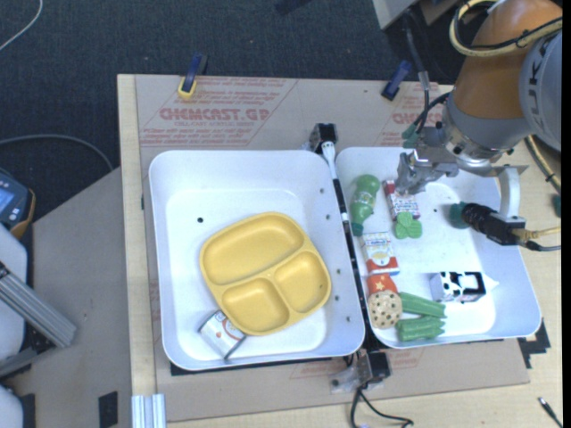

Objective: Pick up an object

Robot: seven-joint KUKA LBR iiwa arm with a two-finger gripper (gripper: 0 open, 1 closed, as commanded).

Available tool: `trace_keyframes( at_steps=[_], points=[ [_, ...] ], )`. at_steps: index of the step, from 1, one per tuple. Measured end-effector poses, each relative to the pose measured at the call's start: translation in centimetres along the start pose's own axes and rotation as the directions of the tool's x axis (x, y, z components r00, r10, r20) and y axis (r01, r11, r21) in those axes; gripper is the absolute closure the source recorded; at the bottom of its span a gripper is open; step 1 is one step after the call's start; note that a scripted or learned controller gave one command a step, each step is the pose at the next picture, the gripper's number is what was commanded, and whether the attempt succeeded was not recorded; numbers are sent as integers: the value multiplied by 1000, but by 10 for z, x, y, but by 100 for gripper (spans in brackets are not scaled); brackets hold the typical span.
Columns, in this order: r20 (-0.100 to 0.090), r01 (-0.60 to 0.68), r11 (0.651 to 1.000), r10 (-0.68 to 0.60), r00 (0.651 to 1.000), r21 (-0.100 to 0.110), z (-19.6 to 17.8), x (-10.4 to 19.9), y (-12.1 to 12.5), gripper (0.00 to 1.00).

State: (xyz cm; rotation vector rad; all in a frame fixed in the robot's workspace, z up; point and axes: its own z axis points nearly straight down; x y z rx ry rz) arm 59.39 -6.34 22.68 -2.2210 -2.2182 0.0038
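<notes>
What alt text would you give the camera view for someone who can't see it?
The robot's hand hangs over small toy foods in the right bin. The left bin holds a yellow divided plate and a small carton.

— Where do you have room in the right bin (517, 315)?

— You get open white floor along its far right side and a bare strip between the black-and-white block (461, 285) and the dark green piece (461, 212). The left column is crowded: green bottle (363, 199), small cartons (379, 255), cookie (384, 309) and green stalks (419, 317) lie close together.

— And the left bin (169, 194)?

— The yellow divided plate (264, 273) fills its middle, with a small carton (219, 333) just beside its near edge. You can pass along the far and left margins.
</notes>
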Motion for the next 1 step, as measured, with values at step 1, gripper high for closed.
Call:
trace_keyframes(
  at_steps=[1],
  points=[
    [2, 2, 1000, -2, 1000, -7, 7, 3, 18, 100]
  ],
)
